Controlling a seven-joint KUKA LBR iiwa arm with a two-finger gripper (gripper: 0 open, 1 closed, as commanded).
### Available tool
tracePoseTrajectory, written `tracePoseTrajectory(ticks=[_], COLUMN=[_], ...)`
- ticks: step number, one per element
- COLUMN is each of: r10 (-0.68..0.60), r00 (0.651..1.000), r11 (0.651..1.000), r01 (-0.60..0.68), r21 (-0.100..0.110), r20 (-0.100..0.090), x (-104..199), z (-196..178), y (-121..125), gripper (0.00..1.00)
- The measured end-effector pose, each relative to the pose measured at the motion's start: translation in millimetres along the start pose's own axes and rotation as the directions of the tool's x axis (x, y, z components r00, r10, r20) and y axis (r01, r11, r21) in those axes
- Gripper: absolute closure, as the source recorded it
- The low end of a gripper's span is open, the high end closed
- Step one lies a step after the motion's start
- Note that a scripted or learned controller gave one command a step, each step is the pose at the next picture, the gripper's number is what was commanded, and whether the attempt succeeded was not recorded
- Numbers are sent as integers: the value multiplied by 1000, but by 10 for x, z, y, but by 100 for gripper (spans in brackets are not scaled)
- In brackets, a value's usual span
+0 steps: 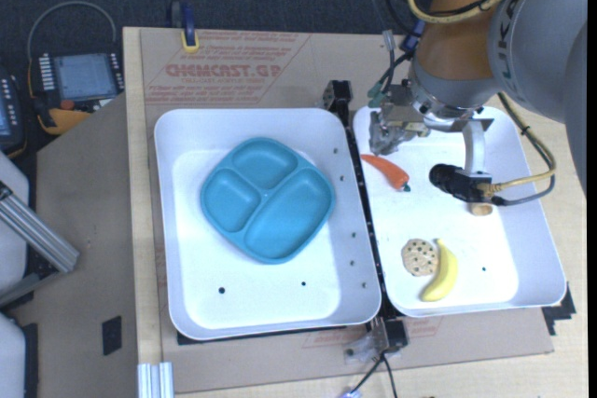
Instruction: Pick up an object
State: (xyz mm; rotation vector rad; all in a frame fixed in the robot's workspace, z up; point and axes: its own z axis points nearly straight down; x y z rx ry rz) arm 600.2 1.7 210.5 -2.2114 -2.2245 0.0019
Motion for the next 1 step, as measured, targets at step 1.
tracePoseTrajectory(ticks=[1], r10=[-1], r00=[1000], r11=[1000], r01=[1], r21=[-2], r20=[0], x=[576], z=[-123], y=[-163], gripper=[100])
